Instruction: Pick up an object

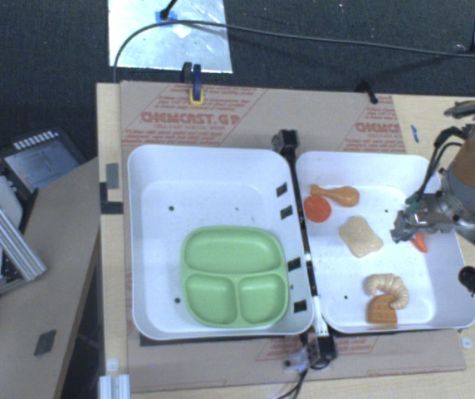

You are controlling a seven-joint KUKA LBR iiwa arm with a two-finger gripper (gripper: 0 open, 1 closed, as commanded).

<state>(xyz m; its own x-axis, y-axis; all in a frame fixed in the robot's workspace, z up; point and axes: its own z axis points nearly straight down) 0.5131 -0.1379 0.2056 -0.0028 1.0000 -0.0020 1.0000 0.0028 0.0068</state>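
My gripper point(407, 226) hangs low over the right side of the right bin point(445, 306), with the arm coming in from the right. A small red-orange piece point(421, 242) shows just below and right of the gripper, partly hidden by it. I cannot tell whether it is gripped. A beige lumpy piece point(359, 236) lies just left of the gripper. Further left are a red ball point(317, 209) and an orange drumstick point(335, 194). A curled tan pastry point(387, 286) and an orange-brown chunk point(381, 309) lie near the bin's front.
The left bin point(159, 223) holds a green divided plate point(234, 274) at its front. A black clip point(287, 140) sits at the back of the divider between the bins. A cable runs across the dark floor behind the bench.
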